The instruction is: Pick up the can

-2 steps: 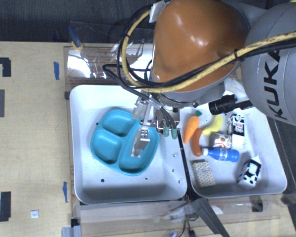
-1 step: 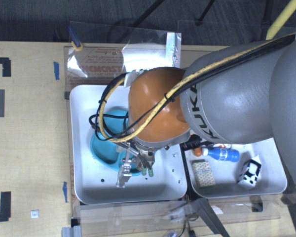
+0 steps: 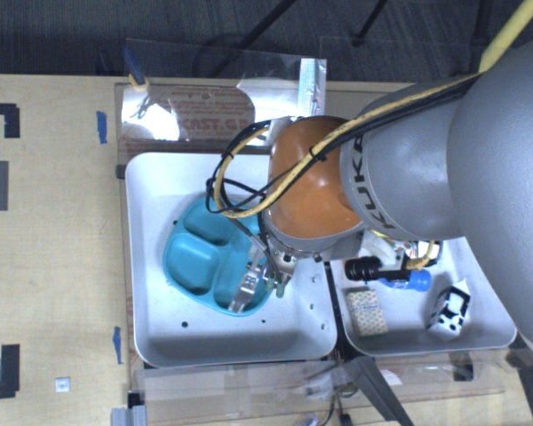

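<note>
My gripper (image 3: 263,288) hangs low in the left bin (image 3: 151,327), over the lower right rim of a teal divided plate (image 3: 200,256). Its fingers stand apart, and I see nothing between them. One silvery finger (image 3: 247,289) is over the plate's edge, and the other is just off it, above the bin floor. The grey arm and its orange band cover the back and middle of both bins and hide whatever lies beneath them.
The right bin (image 3: 493,331) holds a speckled tan pad (image 3: 366,311), a small blue piece (image 3: 417,280) and a black-and-white object (image 3: 449,311). A clear sheet with a brown card (image 3: 204,114) lies behind the left bin. The wall between the bins runs just right of the gripper.
</note>
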You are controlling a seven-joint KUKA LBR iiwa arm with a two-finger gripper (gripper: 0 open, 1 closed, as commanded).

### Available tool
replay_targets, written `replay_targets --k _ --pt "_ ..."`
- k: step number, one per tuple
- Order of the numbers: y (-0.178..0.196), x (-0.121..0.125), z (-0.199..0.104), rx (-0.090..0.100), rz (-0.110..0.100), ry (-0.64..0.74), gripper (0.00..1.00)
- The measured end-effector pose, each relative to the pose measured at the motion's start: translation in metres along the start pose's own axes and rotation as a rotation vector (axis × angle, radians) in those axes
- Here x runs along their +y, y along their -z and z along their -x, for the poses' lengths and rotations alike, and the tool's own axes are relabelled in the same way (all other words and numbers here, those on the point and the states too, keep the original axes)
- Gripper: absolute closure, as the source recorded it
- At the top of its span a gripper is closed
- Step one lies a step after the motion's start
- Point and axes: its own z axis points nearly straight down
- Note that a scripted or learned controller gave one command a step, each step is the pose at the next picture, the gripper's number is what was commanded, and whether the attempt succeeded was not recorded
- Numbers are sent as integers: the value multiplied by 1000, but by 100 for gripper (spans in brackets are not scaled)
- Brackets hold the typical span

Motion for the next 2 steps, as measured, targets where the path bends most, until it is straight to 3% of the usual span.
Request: replay_targets --k 1,2 --pt "137 -54 78 -5 2 -116 0" --pt "272 -63 24 -5 3 -156 0"
